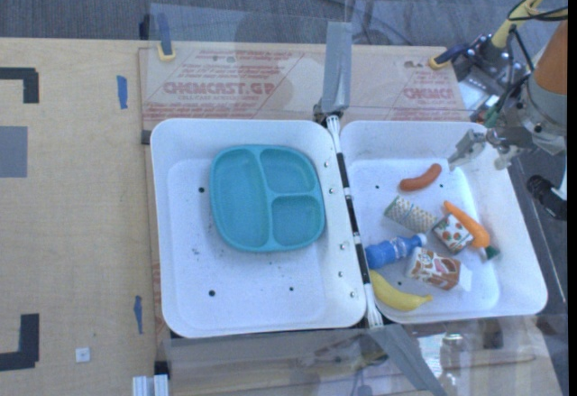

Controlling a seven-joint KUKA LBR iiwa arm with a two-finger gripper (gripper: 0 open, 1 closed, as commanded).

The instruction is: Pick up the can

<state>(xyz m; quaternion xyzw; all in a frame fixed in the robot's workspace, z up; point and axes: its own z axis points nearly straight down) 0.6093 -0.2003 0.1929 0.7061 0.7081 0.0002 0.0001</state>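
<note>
The can (410,213) is a grey metallic cylinder lying on its side in the middle of the right bin (527,281). My gripper (482,153) hovers over the bin's far right corner, up and to the right of the can and well apart from it. Its fingers (463,151) stand spread, open, with nothing between them.
Around the can lie an orange sausage (421,178), a carrot (466,223), a small carton (450,234), a blue bottle (393,251), a second carton (435,269) and a banana (399,293). The left bin (176,205) holds a teal divided plate (268,197).
</note>
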